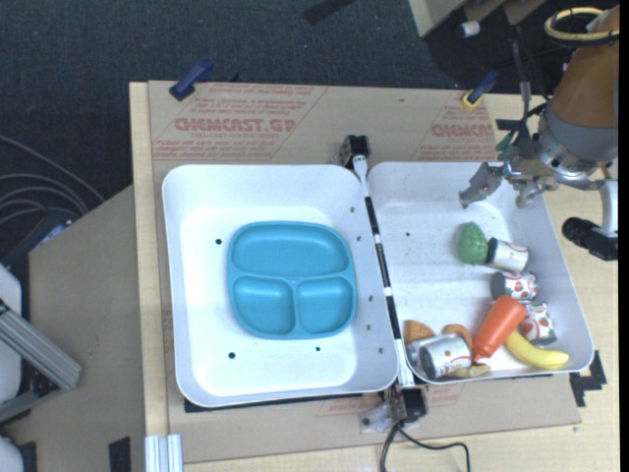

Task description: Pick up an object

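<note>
The gripper (501, 183) hangs over the far end of the right bin (423, 214), its two grey fingers spread wide with nothing between them. It sits near the bin's back wall, apart from every object.

The things to pick lie toward the near right corner of that bin. A green lump (473, 243) rests closest to the gripper, touching a small white can (509, 256). Below them sit a patterned can (518, 286), an orange carrot (497, 327) and a yellow banana (537, 353), with a bigger tin (440, 355) lying on its side at the near wall beside a couple of brownish pieces too small to name.

The likely trouble is crowding. The green lump and white can touch, so a finger coming down between them may push one away rather than close around it. The cans are round and could roll out of a pinch. The carrot, banana and patterned can overlap, so a grasp there might snag two things or slip off both. Anything pressed against the bin wall leaves little room for a finger.

The left bin (197, 352) holds a blue divided plate (291, 276). Both bins sit on a brown board (246, 126) printed with red lettering, over a pale bench (79, 293). Dark carpet (98, 28) lies beyond, with cables (39, 180) at the left.
</note>
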Robot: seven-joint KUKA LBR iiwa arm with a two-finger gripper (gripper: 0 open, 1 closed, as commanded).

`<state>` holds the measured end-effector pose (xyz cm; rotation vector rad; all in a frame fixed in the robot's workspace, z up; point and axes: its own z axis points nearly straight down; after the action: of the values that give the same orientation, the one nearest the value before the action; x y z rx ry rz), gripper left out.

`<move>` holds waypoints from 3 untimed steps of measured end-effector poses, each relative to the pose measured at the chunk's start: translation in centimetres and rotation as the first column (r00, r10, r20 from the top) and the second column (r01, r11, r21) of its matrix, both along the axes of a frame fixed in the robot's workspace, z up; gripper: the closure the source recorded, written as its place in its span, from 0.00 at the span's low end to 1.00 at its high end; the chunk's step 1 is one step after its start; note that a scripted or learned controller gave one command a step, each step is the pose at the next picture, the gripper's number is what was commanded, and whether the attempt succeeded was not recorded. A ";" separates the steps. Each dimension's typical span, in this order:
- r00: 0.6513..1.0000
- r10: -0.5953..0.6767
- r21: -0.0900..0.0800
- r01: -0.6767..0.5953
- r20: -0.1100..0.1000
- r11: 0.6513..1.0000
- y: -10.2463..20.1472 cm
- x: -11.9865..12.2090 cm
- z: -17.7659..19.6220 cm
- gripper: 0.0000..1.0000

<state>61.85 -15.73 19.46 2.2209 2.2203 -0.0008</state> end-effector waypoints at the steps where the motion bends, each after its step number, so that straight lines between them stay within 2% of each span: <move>1: 1.000 0.001 0.000 -0.001 0.000 1.000 -2.6 4.6 -11.1 0.00; 3: 1.000 0.001 -0.001 -0.001 0.002 1.000 -3.4 4.8 -11.0 0.00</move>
<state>66.68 -19.17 8.50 2.2183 2.2205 0.0001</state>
